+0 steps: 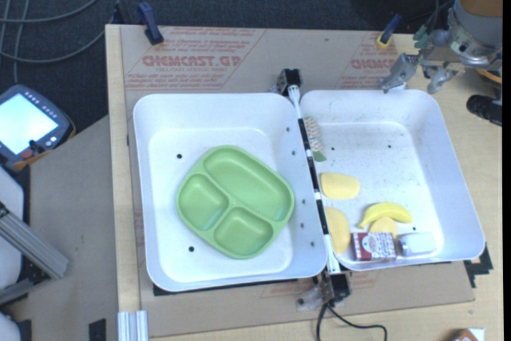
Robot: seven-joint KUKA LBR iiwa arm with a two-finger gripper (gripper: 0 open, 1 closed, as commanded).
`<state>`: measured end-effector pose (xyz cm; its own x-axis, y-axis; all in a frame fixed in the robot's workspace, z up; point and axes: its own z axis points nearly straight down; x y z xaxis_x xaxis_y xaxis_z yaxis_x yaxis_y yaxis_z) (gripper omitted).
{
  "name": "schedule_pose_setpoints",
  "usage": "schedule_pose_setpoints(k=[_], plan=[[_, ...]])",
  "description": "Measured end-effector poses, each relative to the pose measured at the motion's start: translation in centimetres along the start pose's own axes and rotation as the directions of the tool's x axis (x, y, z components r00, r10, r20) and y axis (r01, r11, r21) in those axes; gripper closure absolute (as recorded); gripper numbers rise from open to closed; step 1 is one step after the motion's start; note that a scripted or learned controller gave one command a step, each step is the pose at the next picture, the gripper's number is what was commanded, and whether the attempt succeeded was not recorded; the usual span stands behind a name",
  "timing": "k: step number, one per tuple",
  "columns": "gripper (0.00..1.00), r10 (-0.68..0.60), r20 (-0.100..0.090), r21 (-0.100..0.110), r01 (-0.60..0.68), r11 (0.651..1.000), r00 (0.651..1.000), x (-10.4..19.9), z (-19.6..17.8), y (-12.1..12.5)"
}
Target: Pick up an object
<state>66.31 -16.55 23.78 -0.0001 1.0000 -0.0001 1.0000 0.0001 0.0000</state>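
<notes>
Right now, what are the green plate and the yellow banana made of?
The green plate looks like smooth moulded plastic: one even colour, rounded compartment ridges, a soft sheen. The banana is probably a plastic toy, since its yellow is flat and unmarked, though it is too small to be sure.

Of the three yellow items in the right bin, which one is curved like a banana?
The banana, the rightmost one, just above the red box. The two other yellow pieces near the divider are rounded, not curved.
</notes>
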Motion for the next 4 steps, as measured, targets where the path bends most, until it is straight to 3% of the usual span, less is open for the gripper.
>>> schedule_pose_setpoints(k=[1, 2, 3, 4], plan=[[0.00, 0.001, 0.000, 0.002, -0.001, 1.000, 1.000, 0.5, 6.7, -9.7], [0.00, 0.001, 0.000, 0.001, -0.001, 1.000, 1.000, -2.0, 7.1, -16.1], [0.00, 0.000, 0.000, -0.002, 0.000, 1.000, 1.000, 6.8, 15.2, -18.3], [0.00, 0.001, 0.001, -0.002, -0.001, 1.000, 1.000, 7.4, 15.3, -18.3]])
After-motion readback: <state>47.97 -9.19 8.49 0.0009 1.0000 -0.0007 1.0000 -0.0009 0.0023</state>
